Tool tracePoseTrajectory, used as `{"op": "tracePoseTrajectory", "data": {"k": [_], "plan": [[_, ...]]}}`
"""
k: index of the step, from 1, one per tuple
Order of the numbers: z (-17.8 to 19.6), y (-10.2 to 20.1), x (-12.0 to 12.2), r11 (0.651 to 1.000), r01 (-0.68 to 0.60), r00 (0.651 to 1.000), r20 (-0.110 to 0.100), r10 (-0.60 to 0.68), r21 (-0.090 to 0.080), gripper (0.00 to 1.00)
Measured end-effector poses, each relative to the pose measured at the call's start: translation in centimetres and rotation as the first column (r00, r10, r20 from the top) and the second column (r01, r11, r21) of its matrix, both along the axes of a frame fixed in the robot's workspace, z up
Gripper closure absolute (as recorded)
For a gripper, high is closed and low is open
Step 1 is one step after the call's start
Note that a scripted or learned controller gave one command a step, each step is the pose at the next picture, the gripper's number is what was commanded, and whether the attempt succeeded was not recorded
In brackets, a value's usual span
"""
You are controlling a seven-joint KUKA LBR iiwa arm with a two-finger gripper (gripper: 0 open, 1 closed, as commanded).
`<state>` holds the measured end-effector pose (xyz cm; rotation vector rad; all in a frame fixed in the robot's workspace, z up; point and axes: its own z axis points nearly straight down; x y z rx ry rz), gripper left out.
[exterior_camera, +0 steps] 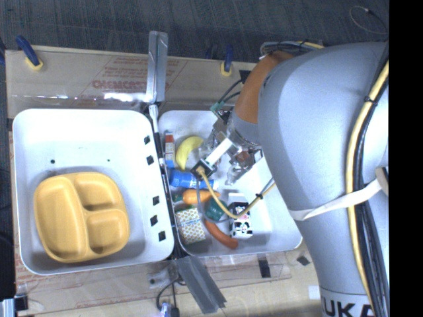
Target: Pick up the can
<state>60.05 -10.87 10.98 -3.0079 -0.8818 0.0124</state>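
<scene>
The right bin [281,233] holds a pile of small things. At its front left stands a short can [190,224] with a pale patterned label, upright against the bin's left wall. My gripper [232,167] hangs over the middle of this bin, behind and to the right of the can and apart from it. The grey arm reaches in from the right and covers the bin's right side.
Around the can lie a blue object [180,177], an orange one [193,196], a green one [215,211], a brown sausage shape [221,234] and a cow-patterned toy [241,228]. A banana [187,149] lies at the back. The left bin [79,127] holds a yellow divided tray [80,213].
</scene>
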Motion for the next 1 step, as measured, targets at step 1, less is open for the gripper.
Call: {"op": "tracePoseTrajectory", "data": {"k": [1], "plan": [[0.77, 0.20, -0.12, 1.000, -0.009, 1.000, -0.009, 0.009, 0.003, 1.00]]}}
